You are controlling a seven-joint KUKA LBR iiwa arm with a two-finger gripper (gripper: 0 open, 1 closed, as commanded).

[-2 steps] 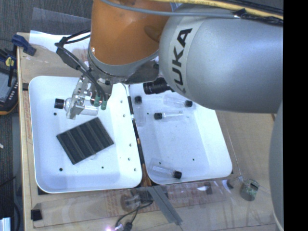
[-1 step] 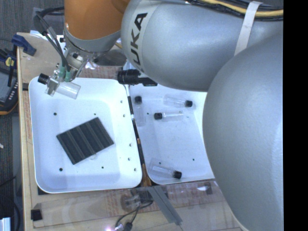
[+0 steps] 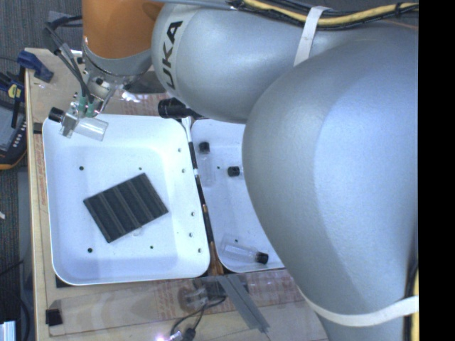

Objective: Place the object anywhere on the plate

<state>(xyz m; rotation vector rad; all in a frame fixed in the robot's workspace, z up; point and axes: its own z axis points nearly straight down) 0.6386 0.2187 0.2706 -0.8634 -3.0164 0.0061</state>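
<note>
The plate [image 3: 126, 206] is a dark ribbed rectangle lying tilted in the middle of the left bin [image 3: 64, 261]. My gripper [image 3: 78, 116] hangs over that bin's far left corner, well above and to the left of the plate. A clear vial [image 3: 91, 127] lies crosswise between its fingertips, so the gripper is shut on it. The vial hangs over the bin's rim area, apart from the plate.
The grey arm covers most of the right bin [image 3: 224, 190]. In its visible strip lie a second clear vial with a black cap [image 3: 245, 253] and two small black pieces [image 3: 204, 148] [image 3: 233, 170]. Cables and tools lie outside the left bin's left edge.
</note>
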